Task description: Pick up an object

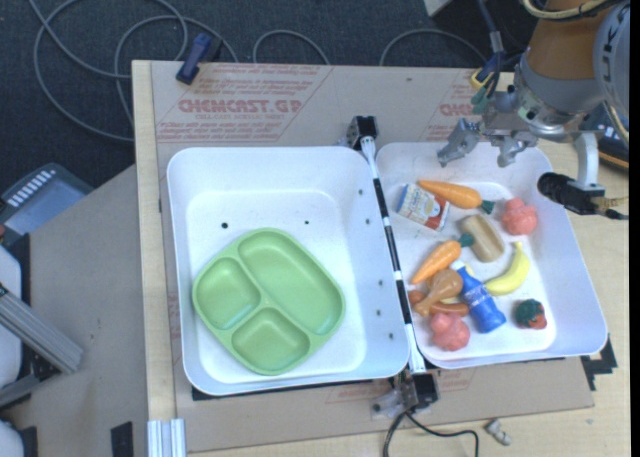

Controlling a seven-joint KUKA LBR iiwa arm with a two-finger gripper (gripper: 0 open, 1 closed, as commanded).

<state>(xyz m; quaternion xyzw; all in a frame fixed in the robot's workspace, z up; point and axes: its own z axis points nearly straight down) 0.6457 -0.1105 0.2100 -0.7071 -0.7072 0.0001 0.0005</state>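
Note:
The right bin [570, 275] holds toy food: an orange carrot [452, 192], a small white carton [421, 205], a pink ball [518, 216], a hot dog bun [484, 237], a second carrot [435, 261], a yellow banana [510, 273], a blue bottle [481, 302], a brown drumstick [442, 290], a red piece [450, 331] and a dark strawberry-like piece [530, 314]. My gripper [483, 145] hangs over the bin's far edge, above and behind the carrot. Its two grey fingers stand apart with nothing between them.
The left bin [200, 185] carries a green divided plate [267, 298]. A black clamp [361, 130] sits at the far end of the seam between the bins. A blue clip [196, 56] lies at the cardboard's far left corner. Cables cross the floor behind.

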